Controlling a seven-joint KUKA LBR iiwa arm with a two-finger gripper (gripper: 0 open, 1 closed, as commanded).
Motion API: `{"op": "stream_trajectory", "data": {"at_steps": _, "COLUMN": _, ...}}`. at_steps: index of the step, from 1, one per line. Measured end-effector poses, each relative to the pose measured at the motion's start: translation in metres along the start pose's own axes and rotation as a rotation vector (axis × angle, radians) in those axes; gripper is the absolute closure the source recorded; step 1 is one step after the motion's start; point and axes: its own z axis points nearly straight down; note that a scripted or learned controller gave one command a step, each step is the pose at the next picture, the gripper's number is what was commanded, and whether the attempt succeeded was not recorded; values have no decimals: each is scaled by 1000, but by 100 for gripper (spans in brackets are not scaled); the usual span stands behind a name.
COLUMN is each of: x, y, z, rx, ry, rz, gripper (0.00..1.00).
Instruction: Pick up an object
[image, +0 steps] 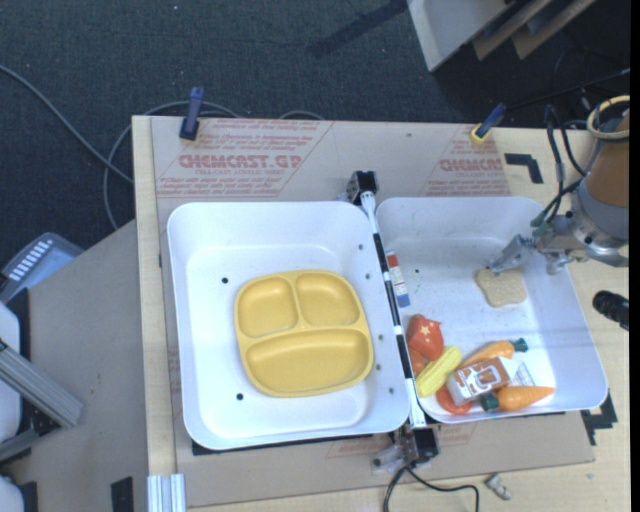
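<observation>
- Nearest the lower edge of the frame, a heap of toy food (480, 380) lies in the lower corner of the right bin (560, 330): a red piece with a pale spot (426, 336), a yellow banana-like piece (438, 371) just below it, a small printed packet (478, 381) and two orange carrot-like pieces (505, 372), all touching or overlapping.
- Above that heap, apart from it, a flat tan piece like a slice of bread (502, 288) lies on the floor of the right bin, toward its upper middle.
- At the right of the frame, the grey arm (608, 200) with its orange band reaches in over the right bin's upper right edge.
- Its hand (512, 256) sits just above the tan slice in the frame, with metal parts pointing left; whether it is open or closed I cannot tell, and nothing shows between its tips.
- Left of centre, the left bin (200, 300) holds a yellow divided plate (303, 331) with two small compartments above one large one.
- Between the two bins runs a dark strip with a red, white and blue pen-like thing (396, 280) lying along it.
- Both bins rest on a brown board printed with red lettering (240, 158) on the table, held by a blue clamp (191, 112) at upper left and another clamp (487, 124) at upper right.
</observation>
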Motion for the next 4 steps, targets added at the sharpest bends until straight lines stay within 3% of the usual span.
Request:
{"op": "stream_trajectory", "data": {"at_steps": 1, "x": 62, "y": 1, "z": 43, "rx": -1, "ry": 2, "rz": -2, "gripper": 0}}
{"op": "stream_trajectory", "data": {"at_steps": 2, "x": 7, "y": 24, "z": -31, "rx": 0, "ry": 0, "rz": 0, "gripper": 0}}
{"op": "stream_trajectory", "data": {"at_steps": 3, "x": 38, "y": -2, "z": 42, "rx": 0, "ry": 1, "rz": -1, "gripper": 0}}
{"op": "stream_trajectory", "data": {"at_steps": 4, "x": 0, "y": 35, "z": -68, "rx": -1, "ry": 0, "rz": -1, "gripper": 0}}
